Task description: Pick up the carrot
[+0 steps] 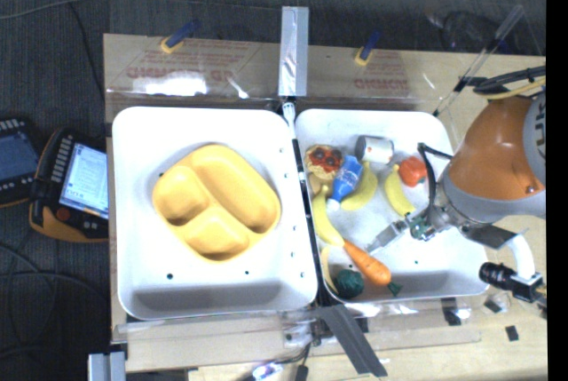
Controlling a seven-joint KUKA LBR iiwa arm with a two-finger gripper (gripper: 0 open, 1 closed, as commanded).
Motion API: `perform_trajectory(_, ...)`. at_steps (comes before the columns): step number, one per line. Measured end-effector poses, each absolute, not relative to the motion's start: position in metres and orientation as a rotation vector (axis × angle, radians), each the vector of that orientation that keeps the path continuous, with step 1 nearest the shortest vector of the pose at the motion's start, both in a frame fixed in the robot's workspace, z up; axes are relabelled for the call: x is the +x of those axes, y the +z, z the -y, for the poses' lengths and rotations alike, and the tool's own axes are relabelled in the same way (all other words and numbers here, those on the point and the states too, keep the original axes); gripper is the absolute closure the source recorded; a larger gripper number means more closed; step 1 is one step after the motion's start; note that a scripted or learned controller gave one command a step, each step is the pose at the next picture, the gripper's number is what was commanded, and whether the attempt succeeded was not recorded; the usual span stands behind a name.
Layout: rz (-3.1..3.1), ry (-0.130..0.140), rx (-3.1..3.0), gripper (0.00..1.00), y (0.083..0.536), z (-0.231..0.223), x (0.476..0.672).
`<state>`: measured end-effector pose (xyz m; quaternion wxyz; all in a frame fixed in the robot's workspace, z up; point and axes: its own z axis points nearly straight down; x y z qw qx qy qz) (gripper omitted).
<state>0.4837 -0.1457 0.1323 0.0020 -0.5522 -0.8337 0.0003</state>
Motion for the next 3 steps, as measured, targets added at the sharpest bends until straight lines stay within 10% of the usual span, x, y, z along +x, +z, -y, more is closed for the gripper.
perform_trajectory(1, 2.710, 0.001, -1.603, 0.00, 0.090, 0.119, 0.486)
perform_trajectory(2, 2.715, -0.009, -1.602, 1.00, 0.099, 0.116, 0.488)
perform_trajectory(3, 2.943, -0.001, -1.098, 1.00, 0.182, 0.041, 0.521)
